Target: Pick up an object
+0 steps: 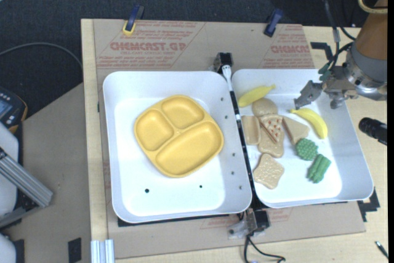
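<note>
Camera view: right bin (354,160) holds two bananas (313,121), two green vegetable pieces (318,167) and several tan bread-like pieces (269,170). Gripper (320,94) hangs over the bin's upper right, jaws released, grasping nothing. Left bin (120,132) holds one yellow divided plate (178,143). Surface (197,40) reads "CHEMCAST GP" twice.

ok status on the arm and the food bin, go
Gripper over right bin, fingers look open, nothing held. Nearest: banana, just below it. Other food crowds the bin centre; yellow tray in left bin.

Robot lab: clamped bench (184,40), cables (258,249)
</note>
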{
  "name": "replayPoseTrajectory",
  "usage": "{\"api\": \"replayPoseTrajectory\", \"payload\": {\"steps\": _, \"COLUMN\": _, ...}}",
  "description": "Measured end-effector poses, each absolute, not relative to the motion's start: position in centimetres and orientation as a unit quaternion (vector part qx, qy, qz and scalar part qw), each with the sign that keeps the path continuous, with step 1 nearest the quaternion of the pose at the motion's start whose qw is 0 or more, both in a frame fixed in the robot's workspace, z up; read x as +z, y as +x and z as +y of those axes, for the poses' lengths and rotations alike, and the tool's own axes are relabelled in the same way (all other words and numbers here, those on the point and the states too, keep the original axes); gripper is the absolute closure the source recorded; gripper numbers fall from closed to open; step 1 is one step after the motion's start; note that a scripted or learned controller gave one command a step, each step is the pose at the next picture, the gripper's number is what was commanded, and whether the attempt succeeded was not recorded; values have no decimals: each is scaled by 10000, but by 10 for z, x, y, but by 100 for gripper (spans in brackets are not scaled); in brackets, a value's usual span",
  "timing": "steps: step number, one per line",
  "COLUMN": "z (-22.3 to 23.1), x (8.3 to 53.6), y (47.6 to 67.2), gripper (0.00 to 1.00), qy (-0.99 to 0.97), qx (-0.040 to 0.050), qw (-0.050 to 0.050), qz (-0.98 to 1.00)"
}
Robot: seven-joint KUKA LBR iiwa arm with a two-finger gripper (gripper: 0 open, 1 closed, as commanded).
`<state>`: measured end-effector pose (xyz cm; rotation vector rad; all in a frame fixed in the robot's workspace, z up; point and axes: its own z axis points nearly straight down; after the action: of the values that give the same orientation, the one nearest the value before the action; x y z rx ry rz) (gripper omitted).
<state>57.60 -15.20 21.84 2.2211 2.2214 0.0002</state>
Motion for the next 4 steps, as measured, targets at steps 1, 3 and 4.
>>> {"api": "replayPoseTrajectory", "payload": {"steps": 1, "z": -164, "x": 85, "y": 558, "gripper": 0, "qy": 7085, "qx": 2, "qw": -10, "qz": 7057}}
{"api": "replayPoseTrajectory", "payload": {"steps": 3, "z": -100, "x": 89, "y": 544, "gripper": 0, "qy": 7078, "qx": 28, "qw": 36, "qz": 7064}}
{"api": "replayPoseTrajectory", "payload": {"steps": 4, "z": -45, "x": 189, "y": 482, "gripper": 0, "qy": 7054, "qx": 32, "qw": 14, "qz": 7088}}
